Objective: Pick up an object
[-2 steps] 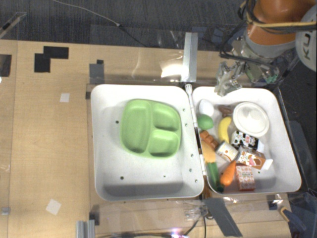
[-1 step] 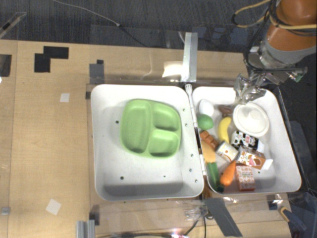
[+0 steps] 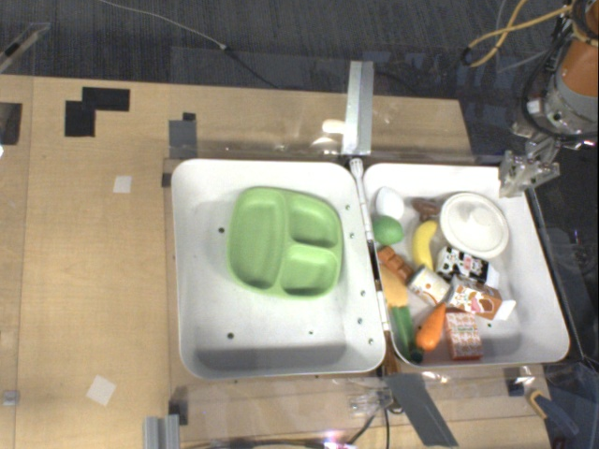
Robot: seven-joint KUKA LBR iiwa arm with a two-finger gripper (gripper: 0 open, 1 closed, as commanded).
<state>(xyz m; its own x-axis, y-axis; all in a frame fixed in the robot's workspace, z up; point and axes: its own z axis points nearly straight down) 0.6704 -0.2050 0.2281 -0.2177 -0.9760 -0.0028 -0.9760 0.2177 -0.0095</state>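
The right bin (image 3: 547,330) holds a jumble of toy food: a white bowl (image 3: 474,224), a yellow banana (image 3: 426,242), a green ball (image 3: 387,229), a white egg (image 3: 388,200), an orange carrot (image 3: 431,325), a green cucumber (image 3: 401,325) and small printed cartons (image 3: 462,336). My gripper (image 3: 527,169) hangs at the far right corner of this bin, above its rim and up-right of the white bowl. Nothing shows between its fingers.
The left bin (image 3: 197,251) holds a green divided plate (image 3: 284,240). A metal post (image 3: 359,110) stands behind the wall between the bins. Yellow cables (image 3: 510,26) loop at the top right beside the arm (image 3: 571,78). Bare wooden bench lies to the left.
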